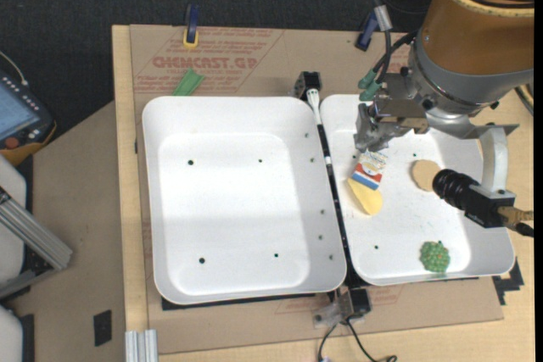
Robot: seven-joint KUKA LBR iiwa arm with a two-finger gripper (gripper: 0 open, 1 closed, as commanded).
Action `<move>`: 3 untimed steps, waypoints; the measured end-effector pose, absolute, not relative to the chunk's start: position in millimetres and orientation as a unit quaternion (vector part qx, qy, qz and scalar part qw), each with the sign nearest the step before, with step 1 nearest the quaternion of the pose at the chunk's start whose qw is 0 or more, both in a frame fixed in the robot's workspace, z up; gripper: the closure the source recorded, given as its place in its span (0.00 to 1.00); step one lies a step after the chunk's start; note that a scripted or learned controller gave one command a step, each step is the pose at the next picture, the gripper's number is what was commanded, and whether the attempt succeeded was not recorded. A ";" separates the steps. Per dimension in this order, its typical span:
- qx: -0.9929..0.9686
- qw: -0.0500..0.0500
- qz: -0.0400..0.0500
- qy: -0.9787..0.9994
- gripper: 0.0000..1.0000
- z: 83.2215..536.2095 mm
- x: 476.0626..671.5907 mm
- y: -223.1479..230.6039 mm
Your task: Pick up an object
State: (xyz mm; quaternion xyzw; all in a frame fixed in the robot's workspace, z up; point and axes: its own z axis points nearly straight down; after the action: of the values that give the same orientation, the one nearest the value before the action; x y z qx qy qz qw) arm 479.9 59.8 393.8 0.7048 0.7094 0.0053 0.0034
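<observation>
Gripper is set low in the right bin, directly above the yellow wedge w/ red-blue label, prob. lined up for a grasp. Finger opening can't be told; nothing is seen held. Green lump and tan piece are left nearby.

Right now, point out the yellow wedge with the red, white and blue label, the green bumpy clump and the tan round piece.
Yellow wedge with the red, white and blue label (366,192): camera view, on its yellow body.
Green bumpy clump (434,256): camera view, its middle.
Tan round piece (422,174): camera view, its top face.
</observation>
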 end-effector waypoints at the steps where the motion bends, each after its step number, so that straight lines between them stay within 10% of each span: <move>1: 0.707 0.001 0.001 0.708 1.00 398.5 480.1 57.4; 3: 0.707 0.001 0.001 0.707 1.00 353.1 479.9 50.3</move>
State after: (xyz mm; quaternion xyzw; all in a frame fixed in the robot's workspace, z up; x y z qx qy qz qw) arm 479.9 50.3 353.1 0.7072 0.7070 0.0006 0.0009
